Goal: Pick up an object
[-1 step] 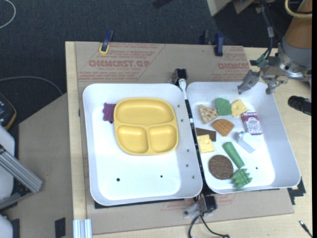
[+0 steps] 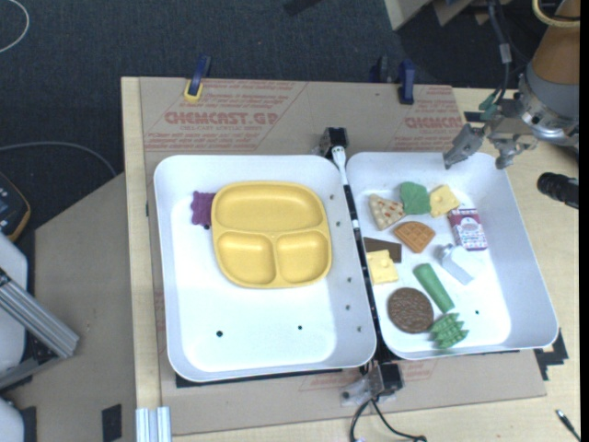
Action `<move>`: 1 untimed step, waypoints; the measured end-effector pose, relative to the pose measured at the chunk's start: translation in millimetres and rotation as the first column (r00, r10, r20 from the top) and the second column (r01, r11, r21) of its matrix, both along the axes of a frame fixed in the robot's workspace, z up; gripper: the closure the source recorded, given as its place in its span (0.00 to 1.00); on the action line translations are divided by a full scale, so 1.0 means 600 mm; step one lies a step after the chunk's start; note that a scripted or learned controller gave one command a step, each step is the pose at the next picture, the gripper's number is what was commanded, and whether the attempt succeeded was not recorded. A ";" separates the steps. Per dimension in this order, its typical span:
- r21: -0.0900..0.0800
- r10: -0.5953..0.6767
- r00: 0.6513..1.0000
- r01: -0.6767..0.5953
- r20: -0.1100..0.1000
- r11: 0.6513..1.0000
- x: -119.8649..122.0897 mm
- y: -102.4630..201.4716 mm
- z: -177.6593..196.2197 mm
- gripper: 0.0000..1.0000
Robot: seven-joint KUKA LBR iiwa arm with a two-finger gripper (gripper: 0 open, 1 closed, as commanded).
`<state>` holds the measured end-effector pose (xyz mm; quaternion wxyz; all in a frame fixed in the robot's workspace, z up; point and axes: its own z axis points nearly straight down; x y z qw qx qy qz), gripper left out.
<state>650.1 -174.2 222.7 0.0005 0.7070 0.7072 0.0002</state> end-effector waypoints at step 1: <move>0.002 -0.001 1.000 0.001 -0.008 1.000 -0.011 -0.005 -0.103 0.00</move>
